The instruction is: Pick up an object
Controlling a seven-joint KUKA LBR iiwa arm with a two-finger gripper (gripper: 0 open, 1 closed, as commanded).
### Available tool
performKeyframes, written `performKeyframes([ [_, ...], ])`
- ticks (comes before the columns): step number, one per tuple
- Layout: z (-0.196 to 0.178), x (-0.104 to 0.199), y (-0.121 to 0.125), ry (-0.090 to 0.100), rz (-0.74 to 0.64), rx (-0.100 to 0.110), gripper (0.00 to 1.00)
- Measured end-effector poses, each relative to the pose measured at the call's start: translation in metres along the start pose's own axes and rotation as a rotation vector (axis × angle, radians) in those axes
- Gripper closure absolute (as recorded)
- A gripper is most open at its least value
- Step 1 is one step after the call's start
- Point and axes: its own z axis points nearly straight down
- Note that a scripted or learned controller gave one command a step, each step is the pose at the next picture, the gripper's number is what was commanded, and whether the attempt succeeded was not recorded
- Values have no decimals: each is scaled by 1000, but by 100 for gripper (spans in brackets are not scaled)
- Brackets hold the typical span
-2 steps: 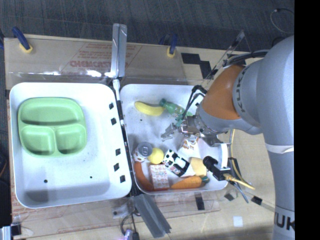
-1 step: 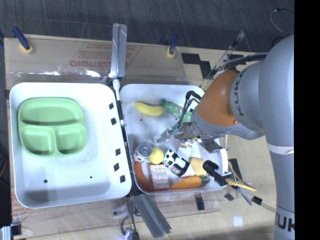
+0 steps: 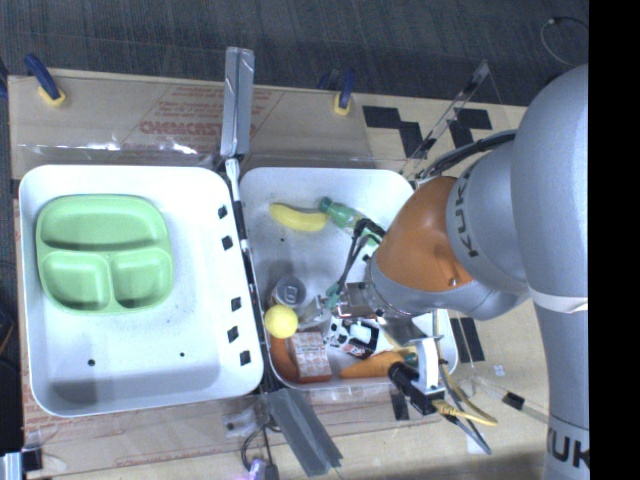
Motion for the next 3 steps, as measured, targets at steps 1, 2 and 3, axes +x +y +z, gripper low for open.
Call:
performKeyframes([
  [1, -8, 0, 1, -2, -6, 0, 100],
  [2, -8, -1, 1, -3, -5, 0, 0],
  [3, -16, -1, 2, -4, -11, 1, 100],
])
